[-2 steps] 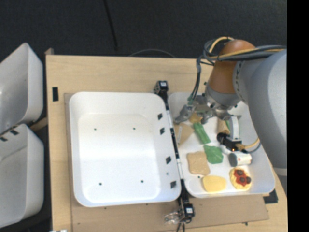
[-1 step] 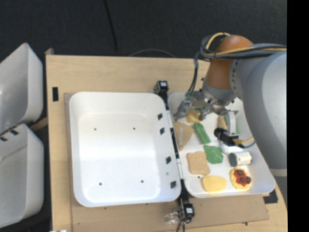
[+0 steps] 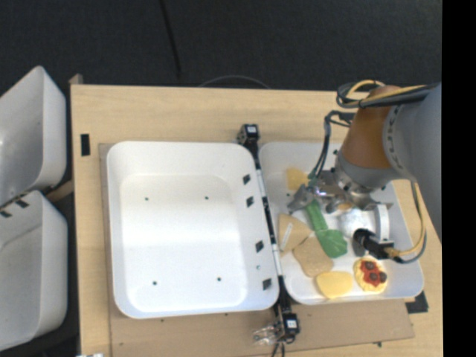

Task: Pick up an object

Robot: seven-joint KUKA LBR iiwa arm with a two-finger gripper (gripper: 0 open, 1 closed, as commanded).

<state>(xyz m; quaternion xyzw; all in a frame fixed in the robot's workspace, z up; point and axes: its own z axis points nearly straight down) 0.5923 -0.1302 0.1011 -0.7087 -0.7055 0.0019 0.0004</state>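
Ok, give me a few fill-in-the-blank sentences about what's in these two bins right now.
1. All the objects lie in the ____ bin.
2. The gripper is right above the ____ spatula.
3. The small round pizza sits near that bin's ____ right corner.
4. Left of the pizza lies a ____ piece.

Missing words: right; green; lower; yellow

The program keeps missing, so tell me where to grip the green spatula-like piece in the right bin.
Grip the green piece across its narrow handle, coming from above; the handle is slimmer than the broad lower end, which lies close beside the tan slice.
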